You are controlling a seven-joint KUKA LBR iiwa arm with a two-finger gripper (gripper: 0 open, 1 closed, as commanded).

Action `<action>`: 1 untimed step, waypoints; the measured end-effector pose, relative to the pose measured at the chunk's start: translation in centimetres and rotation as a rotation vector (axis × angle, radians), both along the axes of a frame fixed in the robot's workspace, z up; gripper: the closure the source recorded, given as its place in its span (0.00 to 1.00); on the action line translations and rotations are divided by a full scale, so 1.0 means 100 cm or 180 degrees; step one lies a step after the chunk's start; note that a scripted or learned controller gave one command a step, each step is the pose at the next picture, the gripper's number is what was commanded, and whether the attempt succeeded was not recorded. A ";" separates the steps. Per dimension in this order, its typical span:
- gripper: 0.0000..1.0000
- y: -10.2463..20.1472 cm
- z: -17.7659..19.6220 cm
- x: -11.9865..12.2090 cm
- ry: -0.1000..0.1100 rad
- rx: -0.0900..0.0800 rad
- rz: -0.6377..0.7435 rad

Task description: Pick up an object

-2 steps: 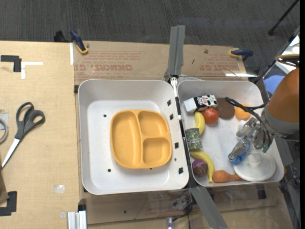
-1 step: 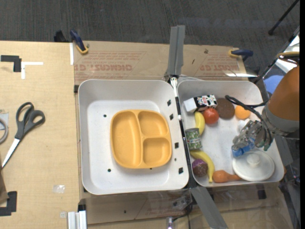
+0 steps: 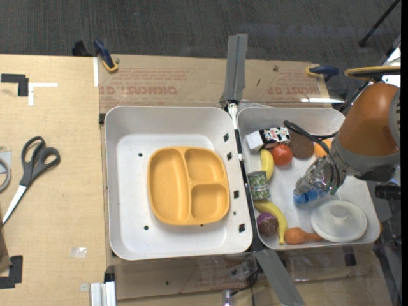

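Pincer down in the right bin!
It sits on the clear plastic bottle, at ten o'clock from the white lid; grip state impossible to tell.

The bench is viewed from above by a single fixed camera, tilted slightly toward its far edge. Both white bins are taken in whole at middle distance, with dark floor seen beyond the far edge.
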State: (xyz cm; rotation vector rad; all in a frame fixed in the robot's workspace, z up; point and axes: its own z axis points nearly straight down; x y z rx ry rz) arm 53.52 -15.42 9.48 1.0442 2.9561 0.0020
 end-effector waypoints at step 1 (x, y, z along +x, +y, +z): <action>1.00 0.037 0.158 0.001 0.0013 -0.0002 -0.0081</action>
